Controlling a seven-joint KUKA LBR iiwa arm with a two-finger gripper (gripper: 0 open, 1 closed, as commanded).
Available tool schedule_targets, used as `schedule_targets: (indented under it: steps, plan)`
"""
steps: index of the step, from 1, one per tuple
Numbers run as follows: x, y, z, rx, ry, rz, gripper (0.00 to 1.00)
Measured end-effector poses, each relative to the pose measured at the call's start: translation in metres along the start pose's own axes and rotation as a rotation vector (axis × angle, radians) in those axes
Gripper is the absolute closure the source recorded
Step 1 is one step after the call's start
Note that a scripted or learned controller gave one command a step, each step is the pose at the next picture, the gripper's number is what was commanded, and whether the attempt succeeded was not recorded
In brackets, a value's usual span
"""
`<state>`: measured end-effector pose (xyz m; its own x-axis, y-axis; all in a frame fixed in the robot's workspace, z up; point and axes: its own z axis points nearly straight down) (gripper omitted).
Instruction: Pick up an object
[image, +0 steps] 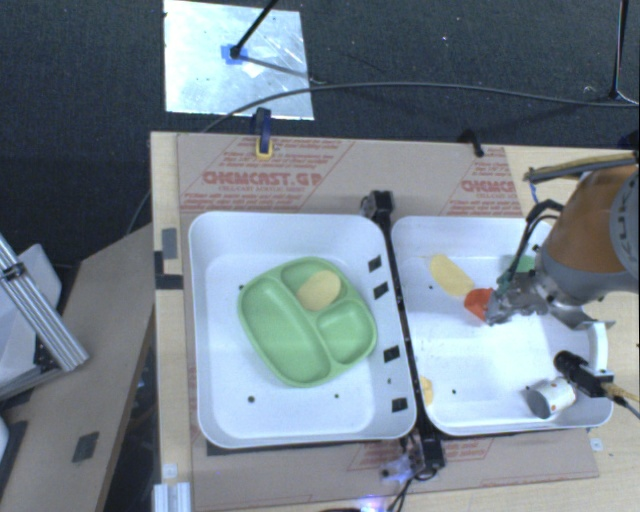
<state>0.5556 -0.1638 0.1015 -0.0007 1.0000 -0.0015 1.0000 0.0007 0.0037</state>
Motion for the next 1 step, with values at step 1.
schedule_targets:
  steps: [1]
  plan:
    - [0.0010,-0.0021,-0.0442,-0.002,0.000,-0.003,1.00]
